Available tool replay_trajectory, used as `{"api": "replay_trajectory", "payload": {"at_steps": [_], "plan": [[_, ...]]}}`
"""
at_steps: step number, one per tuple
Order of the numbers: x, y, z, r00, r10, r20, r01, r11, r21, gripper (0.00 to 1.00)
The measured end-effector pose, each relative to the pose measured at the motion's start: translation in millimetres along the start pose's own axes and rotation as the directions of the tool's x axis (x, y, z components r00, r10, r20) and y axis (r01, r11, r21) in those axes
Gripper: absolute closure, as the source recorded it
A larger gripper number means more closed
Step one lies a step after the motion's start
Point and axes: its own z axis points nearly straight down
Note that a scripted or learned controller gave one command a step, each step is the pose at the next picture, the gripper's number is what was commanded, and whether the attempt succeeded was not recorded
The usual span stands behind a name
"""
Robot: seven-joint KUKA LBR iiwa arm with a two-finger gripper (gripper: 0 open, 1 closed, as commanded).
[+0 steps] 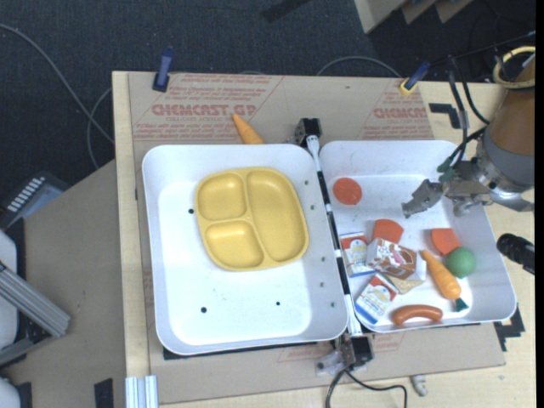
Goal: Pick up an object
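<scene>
One open, empty claw (432, 195) hovers just above-right of the orange block (388, 230).

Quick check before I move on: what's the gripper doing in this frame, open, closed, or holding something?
Gripper: over the right bin, nothing seen between its fingers; open or closed cannot be told.

Small toy foods (tomato (347, 191), carrot (442, 276), sausage (416, 314)) — scattered loose in right bin (501, 304)

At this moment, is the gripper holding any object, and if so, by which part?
Nothing is held. The gripper hangs above a bare part of the right bin, with no object between its jaws; the toys lie below it.
</scene>
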Motion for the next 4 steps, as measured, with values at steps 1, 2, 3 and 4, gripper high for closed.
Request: {"api": "replay_trajectory", "payload": {"at_steps": [1,2,3,4], "plan": [[10.3,43.6,90.5,1.000,0.000,-0.001,0.000,1.000,0.003,0.00],[32.2,25.4,126.2,1.000,0.001,0.003,-0.001,1.000,-0.012,0.00],[32.4,24.7,117.9,1.000,0.002,0.003,-0.002,1.000,-0.010,1.00],[104.1,45.8,29.2,1.000,-0.001,-0.001,0.001,1.000,-0.003,1.00]]}}
